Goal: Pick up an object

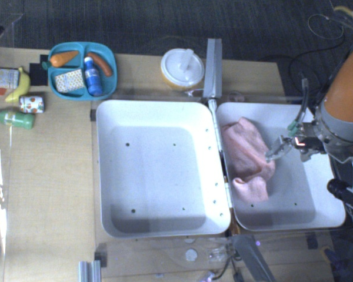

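A crumpled pink cloth (247, 154) lies in the right white bin (294, 207), against its left wall, with a folded lump at its near end. My gripper (278, 150) reaches in from the right and hangs low over the bin, its tip at the cloth's right edge. Whether it touches the cloth is unclear. The grey arm with its orange band (347, 96) rises at the right edge of the view.
The left white bin (159, 222) sits beside the right one, with a metal divider (212, 69) behind them. On the bench at the back left are a blue tray of toy food (82, 69), a white lidded cup (182, 68), a banana, a can and a green bottle.
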